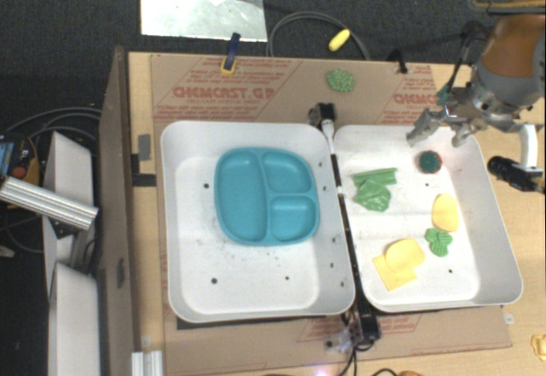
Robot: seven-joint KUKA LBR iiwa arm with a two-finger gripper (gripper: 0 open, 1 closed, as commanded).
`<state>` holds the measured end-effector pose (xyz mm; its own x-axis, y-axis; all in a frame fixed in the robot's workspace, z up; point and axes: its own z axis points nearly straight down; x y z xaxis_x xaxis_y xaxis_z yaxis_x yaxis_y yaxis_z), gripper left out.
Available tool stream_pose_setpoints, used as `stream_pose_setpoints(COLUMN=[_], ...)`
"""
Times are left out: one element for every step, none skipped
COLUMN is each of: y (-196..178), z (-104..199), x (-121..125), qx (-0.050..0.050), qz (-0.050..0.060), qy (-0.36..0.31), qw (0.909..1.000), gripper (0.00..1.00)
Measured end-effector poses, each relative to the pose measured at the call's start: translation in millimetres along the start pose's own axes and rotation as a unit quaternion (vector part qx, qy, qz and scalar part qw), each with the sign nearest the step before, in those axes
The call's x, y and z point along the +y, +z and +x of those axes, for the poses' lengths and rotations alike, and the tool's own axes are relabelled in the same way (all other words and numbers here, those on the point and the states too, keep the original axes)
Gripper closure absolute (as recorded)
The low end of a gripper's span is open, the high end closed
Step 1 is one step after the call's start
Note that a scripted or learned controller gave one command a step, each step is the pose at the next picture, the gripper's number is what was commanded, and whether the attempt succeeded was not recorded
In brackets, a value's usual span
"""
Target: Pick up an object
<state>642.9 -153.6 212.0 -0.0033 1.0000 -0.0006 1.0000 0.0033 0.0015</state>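
The gripper [442, 129] hangs open over the far part of the right bin [490, 195], holding nothing. A small dark green ball [429, 162] lies just near of it. It should go straight down, fingers on each side, then squeeze gently.

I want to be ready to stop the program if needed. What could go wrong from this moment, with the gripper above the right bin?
1. The open gripper hangs beside the small dark green ball, not over it; descending straight, it may close on nothing.
2. The ball is round and could roll away from the fingers.
3. It lies near the right bin's far wall, so a finger might hit the rim.
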Motion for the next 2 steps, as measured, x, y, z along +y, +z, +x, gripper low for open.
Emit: stream_pose_setpoints(y=[135.2, 115.8], z=[-34.3, -33.3], x=[10.2, 14.5], qx=[0.0, -0.001], qz=[0.004, -0.002], qy=[0.002, 0.0], qw=[1.0, 1.0], gripper=[0.0, 1.0])
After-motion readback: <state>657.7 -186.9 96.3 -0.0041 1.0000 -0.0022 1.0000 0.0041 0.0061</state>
